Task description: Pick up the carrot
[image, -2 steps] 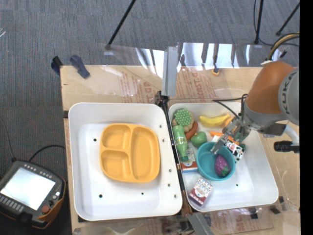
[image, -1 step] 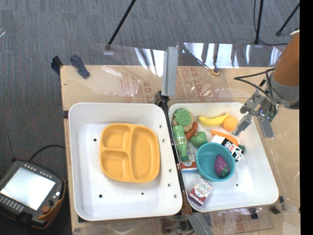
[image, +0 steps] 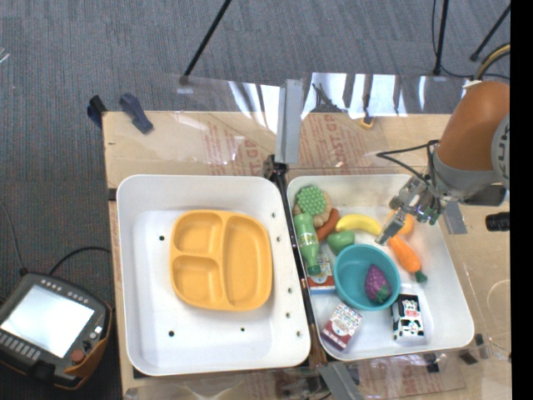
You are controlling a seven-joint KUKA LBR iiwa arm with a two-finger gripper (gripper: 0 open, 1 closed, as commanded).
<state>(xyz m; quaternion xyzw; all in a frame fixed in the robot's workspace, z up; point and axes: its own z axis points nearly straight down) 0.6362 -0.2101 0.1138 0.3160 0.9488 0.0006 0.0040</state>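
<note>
The carrot (image: 405, 255), orange with a small green leaf end, lies slantwise in the right bin (image: 454, 307), just right of a teal bowl. Its narrow end points up toward my gripper (image: 401, 223). The gripper hangs low over that upper end, reaching in from the right below the arm's orange band. Its fingers stand open, one dark finger (image: 390, 232) slanting down on the carrot's left side. Nothing is lifted between them.
The right bin also holds a teal bowl (image: 360, 277) with purple grapes (image: 379, 283), a banana (image: 358, 222), a green bottle (image: 306, 242), a green bumpy ball (image: 312, 198), a milk carton (image: 408, 317) and a small box (image: 341, 325). A yellow divided plate (image: 221, 259) lies in the left bin (image: 141, 323).
</note>
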